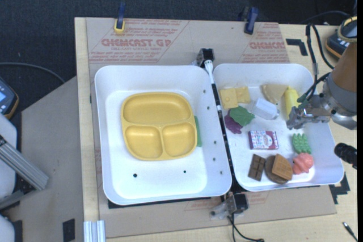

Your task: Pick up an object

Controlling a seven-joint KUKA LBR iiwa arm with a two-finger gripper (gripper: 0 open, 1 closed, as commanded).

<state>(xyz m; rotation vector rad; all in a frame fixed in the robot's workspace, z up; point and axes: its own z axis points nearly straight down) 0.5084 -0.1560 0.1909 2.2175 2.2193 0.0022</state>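
Note:
My gripper (297, 119) hangs over the right side of the right bin (244, 72), reaching in from the right. It is just above a green ridged toy (301, 143) and just below a yellow banana-like piece (289, 100). I see nothing clearly held in it. Further left lie a white block (265, 109), a yellow cheese slab (234, 96), a green leafy toy (242, 116) and a purple piece (232, 124). A pink-and-white packet (264, 139) sits mid-bin.
At the right bin's front edge are a chocolate bar (257, 167), a brown bread slice (279, 168) and a pink toy (303, 162). A beige piece (273, 92) lies at the back. The left bin (108, 122) holds a yellow divided plate (159, 124).

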